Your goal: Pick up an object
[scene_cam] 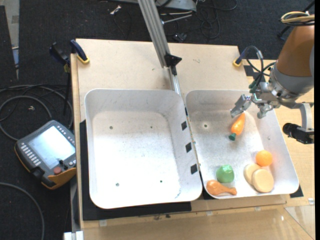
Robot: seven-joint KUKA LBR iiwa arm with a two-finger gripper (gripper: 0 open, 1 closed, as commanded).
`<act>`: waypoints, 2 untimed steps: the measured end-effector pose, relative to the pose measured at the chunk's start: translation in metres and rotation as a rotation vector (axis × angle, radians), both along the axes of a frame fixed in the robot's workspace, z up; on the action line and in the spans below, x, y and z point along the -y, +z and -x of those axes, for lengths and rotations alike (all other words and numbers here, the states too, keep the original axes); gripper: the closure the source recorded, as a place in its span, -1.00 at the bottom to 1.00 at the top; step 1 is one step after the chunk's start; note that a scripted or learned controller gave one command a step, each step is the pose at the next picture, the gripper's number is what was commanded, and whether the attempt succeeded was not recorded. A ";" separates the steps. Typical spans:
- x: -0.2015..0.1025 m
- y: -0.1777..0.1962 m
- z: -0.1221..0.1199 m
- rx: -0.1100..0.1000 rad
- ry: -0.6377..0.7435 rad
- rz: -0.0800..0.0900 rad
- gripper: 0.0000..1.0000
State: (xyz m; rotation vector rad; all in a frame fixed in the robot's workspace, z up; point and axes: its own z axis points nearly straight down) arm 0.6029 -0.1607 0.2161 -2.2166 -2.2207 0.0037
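In the right bin (pixel 210 104) an orange carrot (pixel 238 126) with a green tip lies tilted near the middle. My gripper (pixel 249 110) hovers just above and to the right of the carrot's upper end. Its two fingers are spread apart, so it is open, and nothing sits between them. The left fingertip (pixel 237 109) is close to the carrot's top; whether it touches I cannot tell.
Along the right bin's front lie a green ball (pixel 225 173), an orange gourd-shaped toy (pixel 220 187), a tan bread-like piece (pixel 259 178) and an orange ball (pixel 264 158). The left bin (pixel 100 104) stands beside it. A metal pole (pixel 159 34) slants over the bench's back.
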 end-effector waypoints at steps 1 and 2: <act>0.000 0.002 -0.001 0.004 0.001 0.001 -1.00; -0.009 -0.057 -0.003 0.000 0.001 0.000 -1.00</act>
